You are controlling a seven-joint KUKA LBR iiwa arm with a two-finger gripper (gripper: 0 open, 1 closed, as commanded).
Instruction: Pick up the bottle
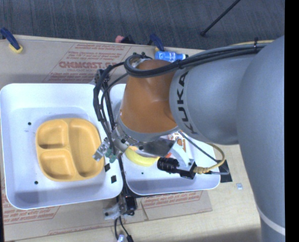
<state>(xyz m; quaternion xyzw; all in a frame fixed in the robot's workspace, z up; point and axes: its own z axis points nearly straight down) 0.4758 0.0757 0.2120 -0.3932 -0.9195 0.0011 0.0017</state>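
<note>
The grey arm with its orange band [144, 100] reaches down over the right bin [200, 183] and covers most of it. The gripper [150, 146] sits under the wrist, low in the left part of that bin, largely hidden by the arm. A yellow rounded object [138, 158] peeks out just beneath the wrist, and I cannot tell what it is. Beside it lies a small white and orange item [180, 144], partly covered.
In the left bin [13, 105] rests a yellow divided tray [68, 148]. Black cables [103, 105] loop off the wrist above the wall between the bins. A black connector [175, 166] juts out over the right bin. Blue clamps [11, 39] grip the bench's far edge.
</note>
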